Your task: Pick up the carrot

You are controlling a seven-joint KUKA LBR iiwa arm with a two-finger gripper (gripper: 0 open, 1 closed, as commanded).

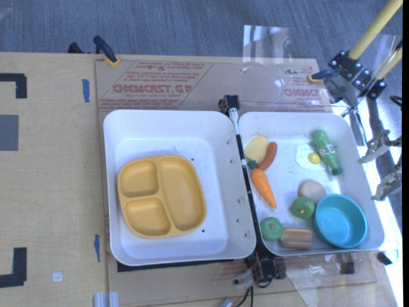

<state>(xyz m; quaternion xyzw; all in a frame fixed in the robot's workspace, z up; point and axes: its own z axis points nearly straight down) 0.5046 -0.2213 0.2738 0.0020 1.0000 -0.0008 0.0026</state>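
Observation:
The carrot point(264, 186) is orange with a small green top. It lies flat near the left wall of the right bin point(289, 130), its tip pointing toward the front right. A red sausage point(268, 155) and a pale yellow piece point(256, 148) lie just behind its green end, close to it. Nothing covers the carrot.
The right bin also holds a fried egg point(307, 157), a green bottle point(326, 151), a beige lump point(311, 189), two green round items point(303, 207) point(271, 228), a brown loaf point(296, 238) and a blue bowl point(340, 220). A yellow divided plate point(161, 194) sits in the left bin point(128, 130).

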